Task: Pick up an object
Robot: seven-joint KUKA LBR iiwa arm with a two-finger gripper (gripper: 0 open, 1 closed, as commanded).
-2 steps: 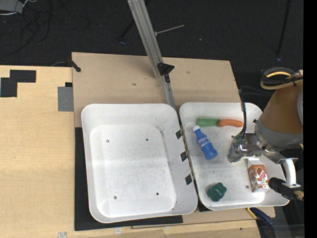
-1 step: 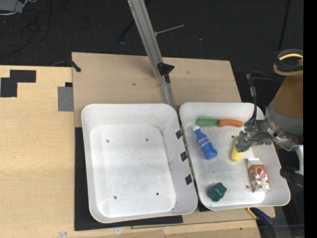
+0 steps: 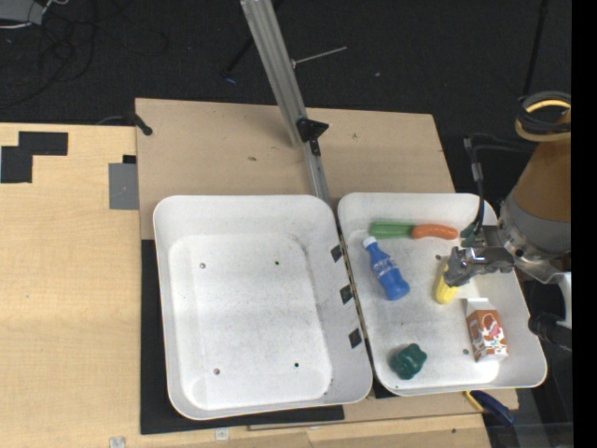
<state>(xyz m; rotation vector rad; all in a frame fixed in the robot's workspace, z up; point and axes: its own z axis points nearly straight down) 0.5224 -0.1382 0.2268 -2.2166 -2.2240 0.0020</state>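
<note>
Five candidates in the right bin (image 3: pixel 536 367), all spread out. Up near the far wall lies the toy carrot (image 3: pixel 413 231), flat, green top pointing left, orange root pointing right. Below it, close to the left wall, the blue bottle (image 3: pixel 386 269) lies on its side at a slant, white cap toward the far-left, fat end toward the middle of the bin. Right of that, a small yellow piece (image 3: pixel 447 292) sits on the floor, its upper part hidden under the pincer (image 3: pixel 464 262). Near the right wall, a small red-and-white carton (image 3: pixel 486 333) lies flat. At the near edge, a dark green lump (image 3: pixel 407 361) sits alone, well apart from the rest.
</note>
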